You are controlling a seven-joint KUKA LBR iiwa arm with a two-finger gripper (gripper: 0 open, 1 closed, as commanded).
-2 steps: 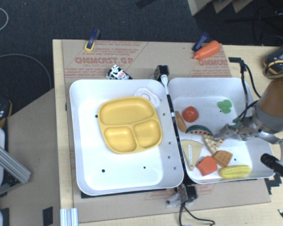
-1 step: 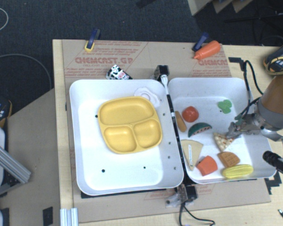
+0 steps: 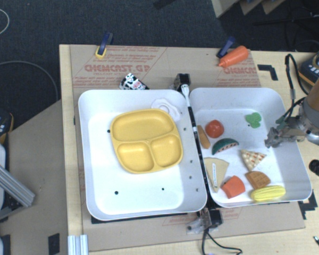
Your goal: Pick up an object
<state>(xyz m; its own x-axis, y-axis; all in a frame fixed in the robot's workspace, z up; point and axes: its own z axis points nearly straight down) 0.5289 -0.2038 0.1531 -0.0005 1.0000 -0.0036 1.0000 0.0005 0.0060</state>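
The right bin [image 3: 271, 97] holds several toy foods: a red tomato [image 3: 215, 128], a green piece [image 3: 253, 119], a watermelon slice [image 3: 225, 145], a tan stick [image 3: 203, 136], a pizza wedge [image 3: 252, 158], a pale sandwich wedge [image 3: 216, 172], an orange-red block [image 3: 233, 186], a brown bread piece [image 3: 258, 179] and a yellow corn cob [image 3: 268, 193]. My gripper [image 3: 273, 138] reaches in from the right, low over the bin's right side. It hangs just above and to the right of the pizza wedge, with nothing visibly held.
The left bin [image 3: 95, 185] carries a yellow divided plate [image 3: 146, 140] and a small white ring [image 3: 167, 108]. On the bench behind the bins lie an orange clamp [image 3: 234, 56], a yellow-blue clamp [image 3: 102, 45] and a black-and-white toy [image 3: 133, 82].
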